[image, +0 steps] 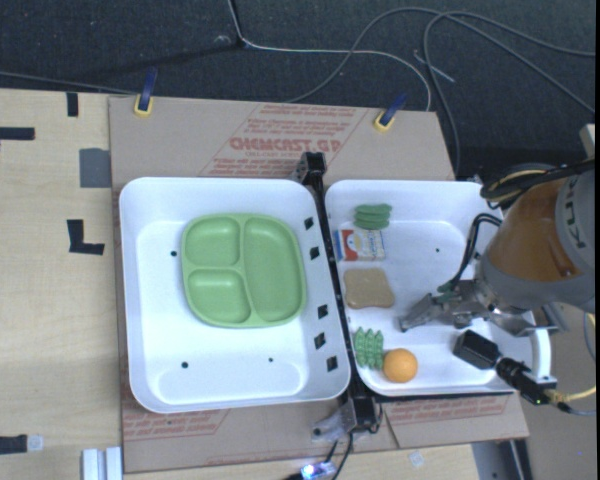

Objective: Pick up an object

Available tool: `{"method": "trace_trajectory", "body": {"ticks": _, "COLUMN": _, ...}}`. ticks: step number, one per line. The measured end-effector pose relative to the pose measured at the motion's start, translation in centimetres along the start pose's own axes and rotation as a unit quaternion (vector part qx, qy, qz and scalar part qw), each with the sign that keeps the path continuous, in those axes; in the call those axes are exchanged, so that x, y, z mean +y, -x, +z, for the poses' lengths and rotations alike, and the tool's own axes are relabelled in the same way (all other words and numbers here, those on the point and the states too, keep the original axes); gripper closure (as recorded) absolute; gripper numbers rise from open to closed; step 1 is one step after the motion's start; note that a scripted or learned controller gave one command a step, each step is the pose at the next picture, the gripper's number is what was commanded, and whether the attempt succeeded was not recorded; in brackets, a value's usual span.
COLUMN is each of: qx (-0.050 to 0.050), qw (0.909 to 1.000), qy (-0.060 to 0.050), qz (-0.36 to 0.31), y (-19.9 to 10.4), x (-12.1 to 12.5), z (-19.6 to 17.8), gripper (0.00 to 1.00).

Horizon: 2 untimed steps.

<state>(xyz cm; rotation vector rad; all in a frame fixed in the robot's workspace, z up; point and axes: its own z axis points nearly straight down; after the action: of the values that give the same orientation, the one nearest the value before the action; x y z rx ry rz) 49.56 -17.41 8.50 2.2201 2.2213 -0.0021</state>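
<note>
The right bin (435, 218) holds a small jar with a green lid (371, 216) at its far left. Below it lie a small printed carton (360, 244), a tan slice of bread (368, 289), a green leafy piece (368, 346) and an orange ball (400, 365). My gripper (412, 319) hangs low over the middle of this bin, pointing left, to the right of the bread and above the orange ball. Nothing shows between its fingers.
The left bin (145, 268) carries a green divided plate (244, 269). A black clip-lined divider (325, 268) runs between the bins. Cables trail across the dark floor behind the cardboard base (280, 133).
</note>
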Motion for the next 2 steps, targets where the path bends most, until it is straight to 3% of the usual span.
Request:
{"method": "trace_trajectory", "body": {"ticks": 1, "qx": -0.001, "qw": 1.0, "qy": 0.001, "qz": 0.0, "y": 0.1, "x": 0.0, "z": -1.1, "gripper": 1.0}}
{"method": "trace_trajectory", "body": {"ticks": 2, "qx": 0.001, "qw": 1.0, "qy": 0.002, "qz": -0.001, "y": -1.0, "x": 0.1, "z": -6.4, "gripper": 1.0}}
